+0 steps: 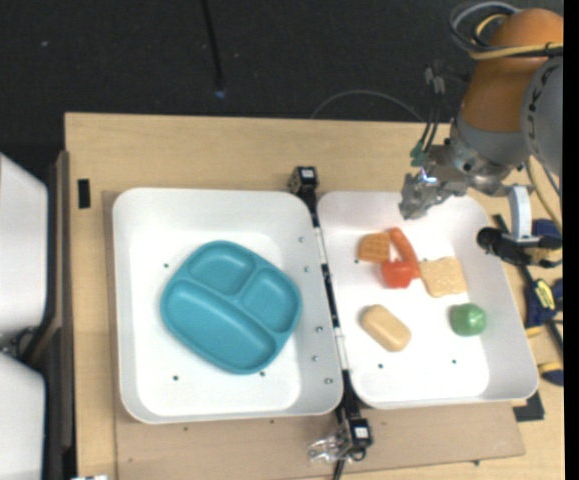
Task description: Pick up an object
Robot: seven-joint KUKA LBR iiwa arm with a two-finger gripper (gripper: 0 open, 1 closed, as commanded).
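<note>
Overhead, the arm (pixel 499 98) is reaching in from the right, and its jaws (pixel 415 200) are hanging over the far edge of the right bin (pixel 504 368); whether they are released or clenched cannot be told, and nothing is showing between them. Lying in that bin are the loose objects: an orange piece (pixel 374 247) touching a red piece (pixel 400 261), a tan cracker-like square (pixel 443 277) just beside the red one, a tan bread-roll shape (pixel 384 327) nearer the front, and a green ball (pixel 467 319) toward the right. All are sitting apart from the jaws. Resting in the left bin (pixel 139 368) is a teal divided plate (pixel 230 306), tilted on the diagonal. Both bins are sitting side by side on the wooden counter (pixel 89 148).
</note>
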